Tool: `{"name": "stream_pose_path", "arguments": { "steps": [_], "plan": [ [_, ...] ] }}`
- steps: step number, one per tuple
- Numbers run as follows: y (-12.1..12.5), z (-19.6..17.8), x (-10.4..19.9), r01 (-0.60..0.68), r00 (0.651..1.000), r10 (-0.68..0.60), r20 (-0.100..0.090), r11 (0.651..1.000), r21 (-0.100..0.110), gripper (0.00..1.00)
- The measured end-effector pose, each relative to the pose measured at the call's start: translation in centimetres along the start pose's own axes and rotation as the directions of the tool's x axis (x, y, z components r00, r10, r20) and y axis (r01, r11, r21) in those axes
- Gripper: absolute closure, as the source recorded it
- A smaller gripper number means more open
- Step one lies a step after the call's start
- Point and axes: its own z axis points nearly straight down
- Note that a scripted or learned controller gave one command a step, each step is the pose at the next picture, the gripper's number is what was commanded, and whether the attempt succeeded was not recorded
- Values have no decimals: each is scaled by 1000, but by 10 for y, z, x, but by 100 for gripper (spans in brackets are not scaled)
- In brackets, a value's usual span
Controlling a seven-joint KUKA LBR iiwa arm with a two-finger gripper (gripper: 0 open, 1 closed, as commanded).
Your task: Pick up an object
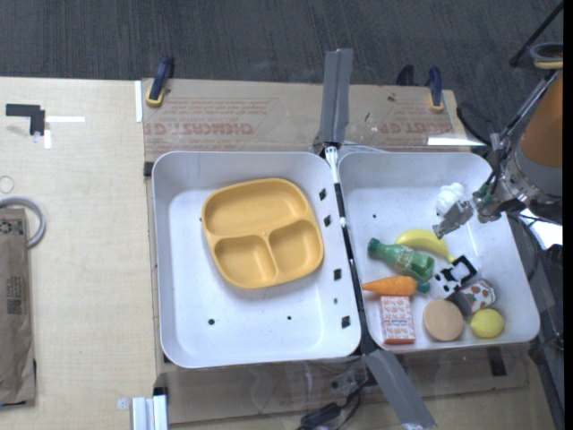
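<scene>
Two shallow white bins side by side: left bin [179, 330] with a yellow three-compartment plate [262, 232] tilted in its middle, bare floor all around it out to the walls. Right bin [358, 186] crowded along its near half, bare across its far-left part next to the divider.

Gripper [453, 215] low over the right bin's far-right part, close to the right wall, reached in from the right; open or closed: cannot tell. Something white [449, 193] touching it on the far side, too blurred to name.

Banana [423, 239] just beside and nearer than the gripper, apart from it. Green bottle [401, 256] lying flat, touching the banana's near side. Carrot [391, 286] below the bottle, then a red-and-white box [397, 319] against the near wall. Tan round disc [442, 321] and lemon [487, 323] in the near-right corner, a black-and-white piece [457, 274] above them, tight to the right wall with little room.
</scene>
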Motion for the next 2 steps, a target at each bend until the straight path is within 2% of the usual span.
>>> {"name": "stream_pose_path", "arguments": {
  "steps": [1, 2],
  "plan": [
    [7, 84, 16, 109, 994, -109, 3, 994, -4, 0],
    [8, 74, 16, 106, 994, -106, 4, 994, -5, 100]
  ]
}}
